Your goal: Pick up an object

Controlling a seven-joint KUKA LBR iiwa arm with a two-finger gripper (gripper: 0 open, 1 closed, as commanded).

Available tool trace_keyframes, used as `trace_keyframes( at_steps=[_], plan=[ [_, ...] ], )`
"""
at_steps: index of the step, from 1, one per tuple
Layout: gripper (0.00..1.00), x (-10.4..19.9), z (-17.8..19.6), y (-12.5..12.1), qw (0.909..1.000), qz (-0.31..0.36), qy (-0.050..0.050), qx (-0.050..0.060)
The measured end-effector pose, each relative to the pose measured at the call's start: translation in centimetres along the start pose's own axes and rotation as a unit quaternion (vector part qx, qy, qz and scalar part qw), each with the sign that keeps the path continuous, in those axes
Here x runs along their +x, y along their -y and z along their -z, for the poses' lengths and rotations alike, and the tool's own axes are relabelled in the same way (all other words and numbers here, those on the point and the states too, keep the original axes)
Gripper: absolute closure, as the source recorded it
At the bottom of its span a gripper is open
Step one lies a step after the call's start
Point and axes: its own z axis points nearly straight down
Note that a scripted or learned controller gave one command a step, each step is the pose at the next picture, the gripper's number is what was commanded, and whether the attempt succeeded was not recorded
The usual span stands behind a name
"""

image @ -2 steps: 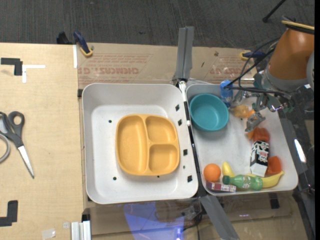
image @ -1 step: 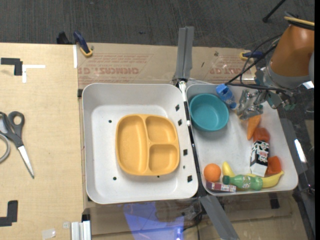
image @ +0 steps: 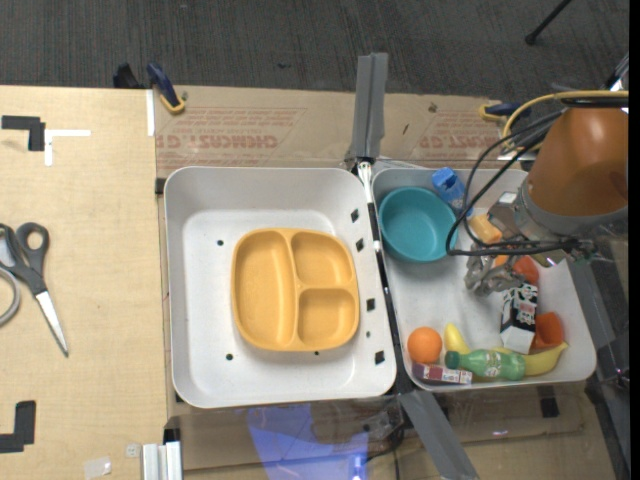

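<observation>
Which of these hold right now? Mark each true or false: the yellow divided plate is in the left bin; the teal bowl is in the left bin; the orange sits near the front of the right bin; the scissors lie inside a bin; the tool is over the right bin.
1. The yellow divided plate is in the left bin. True.
2. The teal bowl is in the left bin. False: it is in the right bin, at its back.
3. The orange sits near the right bin's front. True.
4. The scissors lie inside a bin. False: they lie on the bench, left of both bins.
5. The tool is over the right bin. True.
</observation>
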Motion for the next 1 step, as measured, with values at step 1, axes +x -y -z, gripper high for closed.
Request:
trace_keyframes(
  at_steps=[1],
  plan=[
    [1.00, 3.14, -0.04, -7.38, 0.9971, -0.076, -0.001, 0.000]
  ],
)
